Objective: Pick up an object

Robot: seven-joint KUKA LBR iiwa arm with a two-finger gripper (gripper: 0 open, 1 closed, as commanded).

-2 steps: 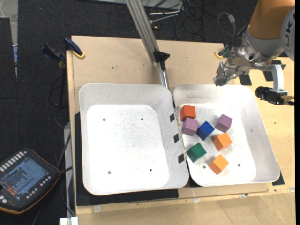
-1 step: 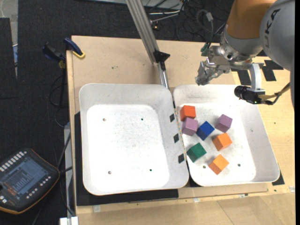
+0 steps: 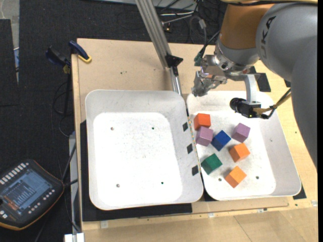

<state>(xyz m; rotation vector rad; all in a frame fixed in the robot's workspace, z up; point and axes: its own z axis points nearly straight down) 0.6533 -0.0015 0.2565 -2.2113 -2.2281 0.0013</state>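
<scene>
Seven small cubes sit below the gripper; light, rigid, likely foam. Grip opposite flat faces. Can't tell the gripper's state.

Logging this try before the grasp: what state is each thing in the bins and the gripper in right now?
gripper: above right bin's far left corner, holding nothing seen
right bin: holds seven cubes
left bin: bare white floor
orange cubes: three, loose
purple cubes: two, loose
blue cube: touching a purple one
green cube: loose
</scene>
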